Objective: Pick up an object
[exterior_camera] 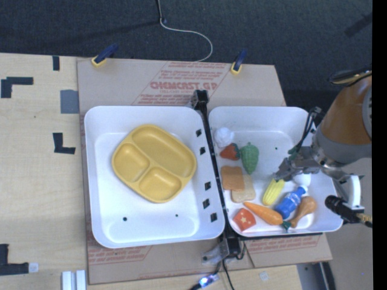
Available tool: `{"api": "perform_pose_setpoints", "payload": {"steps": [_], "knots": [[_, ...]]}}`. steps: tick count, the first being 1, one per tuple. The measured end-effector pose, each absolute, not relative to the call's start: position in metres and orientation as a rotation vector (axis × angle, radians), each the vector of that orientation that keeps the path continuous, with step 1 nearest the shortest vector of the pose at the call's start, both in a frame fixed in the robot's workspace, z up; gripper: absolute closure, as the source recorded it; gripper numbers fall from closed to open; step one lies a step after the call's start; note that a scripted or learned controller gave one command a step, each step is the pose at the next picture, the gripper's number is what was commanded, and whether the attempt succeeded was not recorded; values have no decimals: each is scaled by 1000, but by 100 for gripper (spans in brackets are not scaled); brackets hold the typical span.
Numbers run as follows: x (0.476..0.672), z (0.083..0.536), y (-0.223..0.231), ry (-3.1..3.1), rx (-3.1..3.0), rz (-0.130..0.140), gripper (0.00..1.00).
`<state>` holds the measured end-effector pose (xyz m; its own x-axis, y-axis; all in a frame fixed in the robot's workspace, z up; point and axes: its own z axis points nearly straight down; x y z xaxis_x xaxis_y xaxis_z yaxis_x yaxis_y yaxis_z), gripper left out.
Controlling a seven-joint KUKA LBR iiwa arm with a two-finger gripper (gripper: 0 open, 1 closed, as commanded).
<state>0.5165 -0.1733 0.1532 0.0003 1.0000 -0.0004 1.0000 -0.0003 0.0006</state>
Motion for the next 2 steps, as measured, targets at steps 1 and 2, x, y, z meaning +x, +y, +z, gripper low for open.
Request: {"api": "perform_pose_setpoints", "payload": {"steps": [1,2], "knots": [[511,199,-180,2220,2221,0,100],[512,225,-180,2223,2220,0,100]]}}
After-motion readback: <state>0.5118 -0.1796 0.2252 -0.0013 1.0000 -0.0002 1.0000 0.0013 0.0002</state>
